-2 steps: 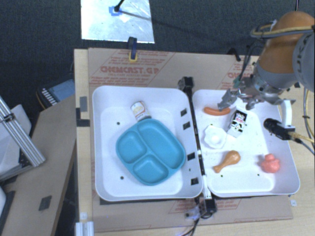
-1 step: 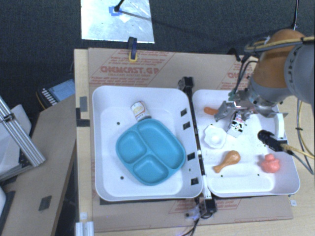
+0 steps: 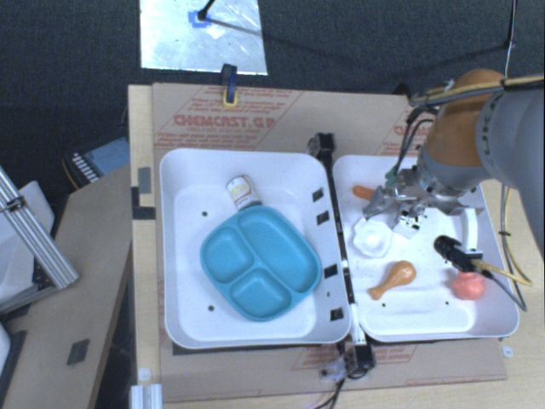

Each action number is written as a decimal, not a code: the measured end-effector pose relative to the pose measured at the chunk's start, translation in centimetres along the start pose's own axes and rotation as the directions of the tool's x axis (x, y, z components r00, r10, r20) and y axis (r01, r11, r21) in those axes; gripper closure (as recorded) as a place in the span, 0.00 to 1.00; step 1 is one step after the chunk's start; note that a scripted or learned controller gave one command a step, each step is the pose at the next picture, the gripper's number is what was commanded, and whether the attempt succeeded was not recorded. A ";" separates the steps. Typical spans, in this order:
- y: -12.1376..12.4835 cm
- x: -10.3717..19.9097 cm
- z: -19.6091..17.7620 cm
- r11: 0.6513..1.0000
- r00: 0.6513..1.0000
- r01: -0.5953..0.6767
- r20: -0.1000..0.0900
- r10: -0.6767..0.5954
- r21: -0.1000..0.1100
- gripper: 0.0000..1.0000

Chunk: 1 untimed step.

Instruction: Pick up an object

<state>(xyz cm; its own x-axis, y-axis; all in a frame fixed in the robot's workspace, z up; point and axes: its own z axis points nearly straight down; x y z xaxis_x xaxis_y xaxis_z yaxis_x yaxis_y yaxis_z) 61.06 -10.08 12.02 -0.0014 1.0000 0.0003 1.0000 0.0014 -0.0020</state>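
Note:
My gripper (image 3: 390, 206) hangs low over the back of the right bin (image 3: 490, 318), reaching in from the right. Just below it a small white cup-like object (image 3: 371, 239) rests on the bin floor. A short orange piece (image 3: 363, 192) lies to the gripper's left, near the bin's back left corner. Toward the front, a tan toy drumstick (image 3: 393, 278) lies near the middle. A pink lump (image 3: 467, 287) sits at the right. Nothing shows held in the gripper.
The left bin (image 3: 183, 313) holds a blue divided plate (image 3: 260, 262) and a small jar (image 3: 243, 192) lying behind it. A black divider (image 3: 334, 228) runs between the two bins. Bare floor shows along the right bin's front edge.

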 end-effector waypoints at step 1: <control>0.5 -0.2 1.3 1.000 1.000 -0.001 0.005 0.001 -0.019 0.00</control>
<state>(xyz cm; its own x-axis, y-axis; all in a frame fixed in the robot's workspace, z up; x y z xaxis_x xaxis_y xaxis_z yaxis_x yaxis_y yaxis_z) 61.61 -10.26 10.77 -0.0004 1.0000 -0.0044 0.9999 0.0004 0.0169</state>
